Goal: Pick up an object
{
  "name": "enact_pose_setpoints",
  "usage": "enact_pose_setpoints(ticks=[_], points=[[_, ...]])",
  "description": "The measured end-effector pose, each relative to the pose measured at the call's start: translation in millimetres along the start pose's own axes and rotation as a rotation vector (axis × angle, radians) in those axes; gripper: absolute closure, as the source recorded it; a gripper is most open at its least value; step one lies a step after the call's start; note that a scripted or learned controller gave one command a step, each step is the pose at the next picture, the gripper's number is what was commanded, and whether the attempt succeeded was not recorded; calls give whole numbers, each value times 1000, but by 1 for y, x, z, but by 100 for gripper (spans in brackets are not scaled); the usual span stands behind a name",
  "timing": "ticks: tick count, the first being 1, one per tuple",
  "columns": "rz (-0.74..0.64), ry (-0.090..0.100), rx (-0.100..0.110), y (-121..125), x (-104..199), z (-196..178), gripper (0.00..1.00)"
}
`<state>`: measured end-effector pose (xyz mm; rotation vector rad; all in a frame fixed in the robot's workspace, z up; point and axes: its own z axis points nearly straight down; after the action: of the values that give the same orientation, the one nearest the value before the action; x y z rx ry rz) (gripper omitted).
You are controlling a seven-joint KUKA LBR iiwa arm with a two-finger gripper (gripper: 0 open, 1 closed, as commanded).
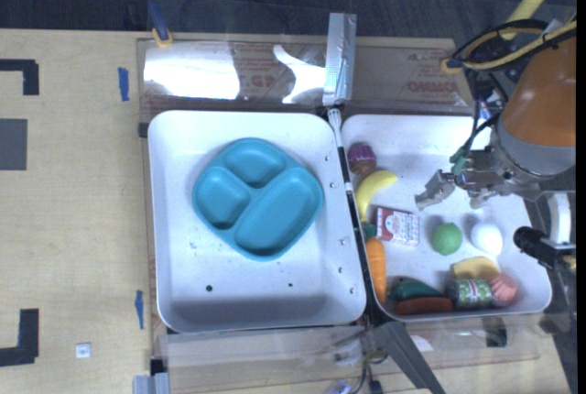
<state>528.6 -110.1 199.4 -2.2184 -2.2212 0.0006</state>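
Note:
The right bin [430, 131] holds several toy foods. A purple piece [362, 157] and a yellow banana [374, 188] lie near its left wall, above a red-and-white carton [399, 226]. A green ball [446, 238] and a white egg [486, 238] sit in the middle. An orange carrot [376, 266], a green-and-red piece [417, 292], a small can [472, 292], a yellow piece [476, 268] and a pink piece [505, 290] lie along the front. My gripper [439, 187] hangs over bare bin floor, just above the green ball and right of the banana, touching nothing that I can see.
The left bin [174, 227] bears a blue divided plate [258, 198]. A metal divider [339, 58] and clear panels stand behind the bins. The arm's orange band [545, 103] and cables [494, 44] crowd the right bin's far right corner.

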Motion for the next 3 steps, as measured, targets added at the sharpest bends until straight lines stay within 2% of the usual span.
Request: enact_pose_setpoints(ticks=[1,2,3], points=[[65,0,7,3,-54,104,0],[48,-4,-9,-17,-35,112,0],[48,-5,-15,-15,-35,101,100]])
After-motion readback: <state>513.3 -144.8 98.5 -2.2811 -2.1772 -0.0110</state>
